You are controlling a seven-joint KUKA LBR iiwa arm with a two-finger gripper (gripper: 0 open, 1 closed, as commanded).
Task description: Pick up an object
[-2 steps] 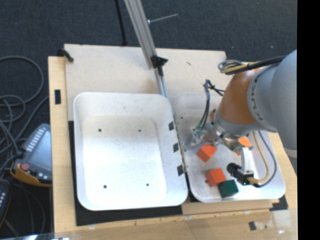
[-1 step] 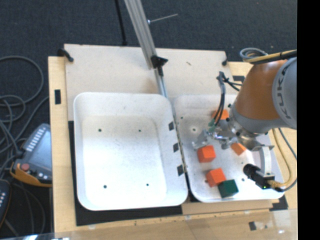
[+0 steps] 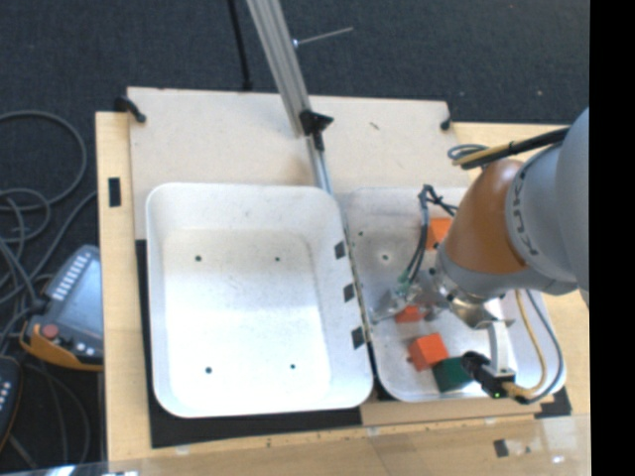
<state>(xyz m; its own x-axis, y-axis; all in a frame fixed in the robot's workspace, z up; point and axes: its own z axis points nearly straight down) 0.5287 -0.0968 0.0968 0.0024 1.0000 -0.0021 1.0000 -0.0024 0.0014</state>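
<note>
The gripper (image 3: 412, 300), its opening not discernible, is lowered into the right bin (image 3: 382, 228) beside an orange block (image 3: 429, 350).

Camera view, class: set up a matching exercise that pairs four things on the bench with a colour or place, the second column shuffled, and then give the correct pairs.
Column one:
1. left bin
2. green block
3. orange block
4. arm's wrist band

Column two:
A. in the right bin, just up-left of the green block
B. dark green, near the right bin's front edge
C. orange-brown, above the right bin
D. white, beside the right bin

Pairs: 1-D, 2-B, 3-A, 4-C
</note>
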